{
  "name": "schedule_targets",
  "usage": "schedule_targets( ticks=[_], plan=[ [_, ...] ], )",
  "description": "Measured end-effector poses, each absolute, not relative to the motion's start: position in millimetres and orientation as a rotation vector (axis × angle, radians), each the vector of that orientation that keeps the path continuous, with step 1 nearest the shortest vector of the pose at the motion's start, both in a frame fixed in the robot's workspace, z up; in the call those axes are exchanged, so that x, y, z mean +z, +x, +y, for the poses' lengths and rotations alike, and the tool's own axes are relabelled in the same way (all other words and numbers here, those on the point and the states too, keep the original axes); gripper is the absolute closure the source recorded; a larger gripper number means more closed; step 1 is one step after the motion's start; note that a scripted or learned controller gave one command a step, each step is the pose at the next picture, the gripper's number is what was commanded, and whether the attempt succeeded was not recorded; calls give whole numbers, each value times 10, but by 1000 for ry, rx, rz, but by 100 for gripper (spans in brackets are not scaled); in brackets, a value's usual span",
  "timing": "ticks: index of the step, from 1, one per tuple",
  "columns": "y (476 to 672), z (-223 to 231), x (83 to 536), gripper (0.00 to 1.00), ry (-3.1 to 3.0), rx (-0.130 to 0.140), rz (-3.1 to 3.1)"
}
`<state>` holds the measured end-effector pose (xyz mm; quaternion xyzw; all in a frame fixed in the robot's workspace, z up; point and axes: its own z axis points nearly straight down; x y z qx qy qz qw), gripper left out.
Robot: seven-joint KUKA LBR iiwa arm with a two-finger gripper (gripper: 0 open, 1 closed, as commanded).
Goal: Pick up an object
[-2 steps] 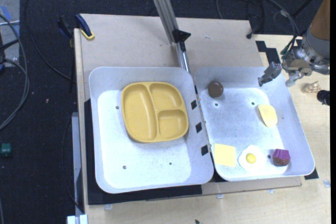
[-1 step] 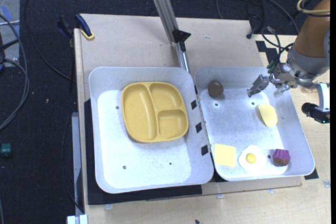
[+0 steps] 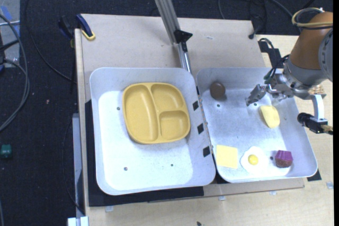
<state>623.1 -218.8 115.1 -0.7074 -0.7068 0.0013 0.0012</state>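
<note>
The claw [image 3: 258, 95] hangs low in the right bin [image 3: 296, 129]; I cannot tell how far open it is. A pale yellow lemon-like piece [image 3: 270, 116] lies just below-right of it, a brown ball [image 3: 217, 90] to its left

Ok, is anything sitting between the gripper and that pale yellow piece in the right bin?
Nothing visible. The gripper hangs over the right bin, with the yellow piece just beside and below it in the camera view. The brown ball lies off to its other side, and the cheese slice, egg and purple piece lie nearer the bin's front edge.
</note>
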Motion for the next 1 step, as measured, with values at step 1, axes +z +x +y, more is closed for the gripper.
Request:
schedule_targets(
  ticks=[1],
  plan=[
    [6248, -2190, 1290, 100, -2223, -1, -2224]
  ],
)
